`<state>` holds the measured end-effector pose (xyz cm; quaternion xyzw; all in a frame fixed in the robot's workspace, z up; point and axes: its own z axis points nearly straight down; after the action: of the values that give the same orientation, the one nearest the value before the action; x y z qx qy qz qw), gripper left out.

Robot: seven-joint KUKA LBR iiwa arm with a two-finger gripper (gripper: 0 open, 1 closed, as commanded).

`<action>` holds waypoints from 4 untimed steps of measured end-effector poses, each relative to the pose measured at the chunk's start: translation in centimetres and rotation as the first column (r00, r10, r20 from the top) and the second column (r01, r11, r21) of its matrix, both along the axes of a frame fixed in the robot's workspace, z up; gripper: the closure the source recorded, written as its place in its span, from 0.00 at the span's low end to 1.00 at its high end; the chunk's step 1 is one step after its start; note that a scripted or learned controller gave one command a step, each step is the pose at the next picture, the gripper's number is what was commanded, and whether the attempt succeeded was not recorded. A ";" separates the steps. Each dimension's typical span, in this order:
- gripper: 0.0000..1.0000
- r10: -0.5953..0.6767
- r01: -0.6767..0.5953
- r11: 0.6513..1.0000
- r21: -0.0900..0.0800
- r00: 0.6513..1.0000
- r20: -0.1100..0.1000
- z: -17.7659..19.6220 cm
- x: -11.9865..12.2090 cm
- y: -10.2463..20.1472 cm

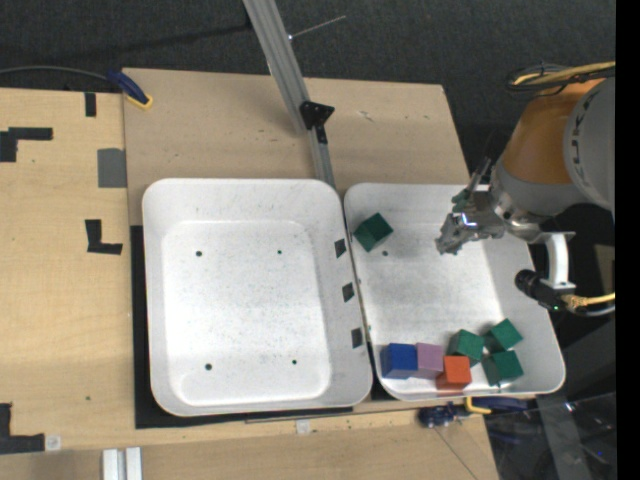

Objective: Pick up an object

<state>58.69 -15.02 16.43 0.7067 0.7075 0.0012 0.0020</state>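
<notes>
Over the right bin's point(520, 298) far half, near its right wall, the gripper point(458, 236) hangs from the grey arm point(590, 148) with its orange band point(535, 138), well apart from every block; whether it is released or clenched cannot be told from this slant, and nothing shows in its grasp. Toward the same bin's far-left corner a dark green cube point(373, 231) lies alone, tilted on the white floor. Along the near edge sits a cluster: a blue cube point(400, 359) just beside a lilac cube point(429, 358), an orange cube point(456, 371) touching the lilac one, and three green cubes point(467, 345) crowded toward the near-right corner. The left bin point(160, 268) stands edge to edge with the right one on the wooden bench point(60, 298). A slanted metal rail point(275, 38) crosses the bench's far edge.
</notes>
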 end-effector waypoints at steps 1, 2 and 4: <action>1.00 -0.001 0.001 1.000 -0.001 1.000 0.001 6.0 -0.3 -0.7; 1.00 0.000 0.000 1.000 0.001 1.000 -0.004 7.2 -0.3 -0.7; 1.00 0.004 -0.004 1.000 0.003 1.000 -0.008 5.1 -2.2 9.6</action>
<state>56.49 -5.38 21.57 0.7051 0.7091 -0.0006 -0.0018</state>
